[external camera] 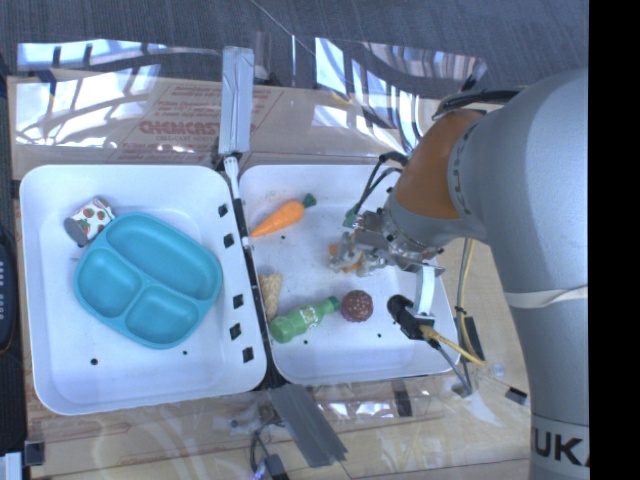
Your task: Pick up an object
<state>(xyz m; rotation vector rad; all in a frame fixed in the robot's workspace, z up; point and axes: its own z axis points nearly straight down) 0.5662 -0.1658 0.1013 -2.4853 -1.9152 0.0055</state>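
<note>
Reaching in from the right, the grey arm is occupying much of the right bin, its orange band sitting above the wrist. The left bin is carrying a blue divided plate with a small patterned item just beside its upper left edge. In the right bin, a carrot is lying near the upper left, a green bottle near the lower left, and a dark round ball just beside the bottle's cap end. The gripper is hanging over a small orange object near the bin's middle; whether it is gripping anything cannot be told from this angle.

Judging the likely target, the orange object is appearing small, light and probably rigid plastic; a pinch across its narrow width would seem soundest, though its shape is partly hidden.

Regarding writing, faded red lettering on the cardboard behind the bins is reading roughly "CHEMCAST", and part of "KUKA" is showing on the arm's base.
</note>
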